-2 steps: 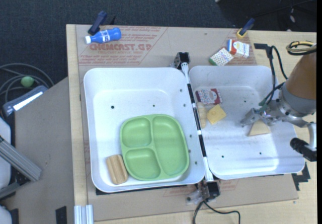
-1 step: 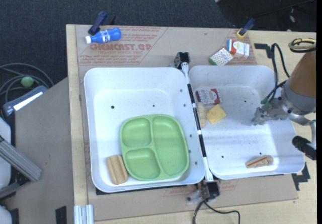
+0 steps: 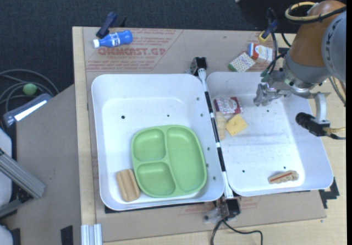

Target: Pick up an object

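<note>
Over the right white plastic bin [image 3: 308,180] we see the metal two-finger gripper [image 3: 263,97], fingers near-closed, empty; yellow cheese-like wedge [image 3: 236,125] lies just beside, left-below; risk: a straight descent misses it, hitting bare floor

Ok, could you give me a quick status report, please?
Gripper over right bin, holding nothing. Nearest: red packet, yellow block. Path unobstructed.

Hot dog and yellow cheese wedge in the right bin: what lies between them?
Bare white bin floor between the cheese wedge and the hot dog, per the camera view.
</note>
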